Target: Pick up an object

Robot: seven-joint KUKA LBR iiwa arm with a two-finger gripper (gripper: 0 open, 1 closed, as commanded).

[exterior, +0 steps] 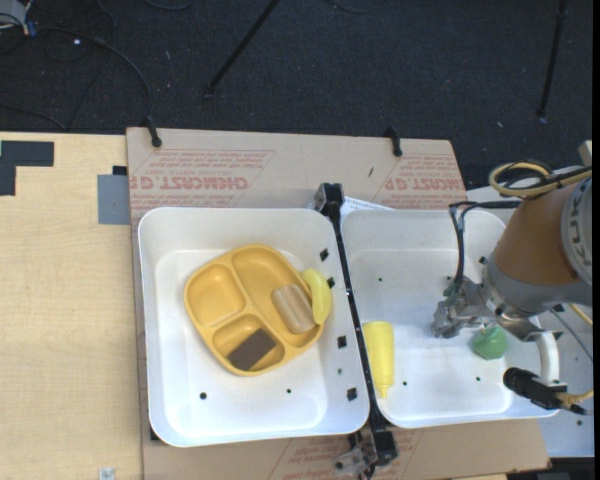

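Though we cannot tell how the gripper is set, it hangs low in the right bin, the green object just beside it toward the near-right.

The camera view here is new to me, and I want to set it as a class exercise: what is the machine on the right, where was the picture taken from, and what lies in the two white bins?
The picture comes from one fixed camera above the bench, looking down at a slant. The grey and orange shape entering from the right is a robot arm; its gripper hangs low over the right bin, beside a small green object. Nothing is visibly held. A yellow object lies against that bin's left wall. The left bin holds a yellow divided tray with a tan piece and a brown piece in it, and a yellow piece at its rim.
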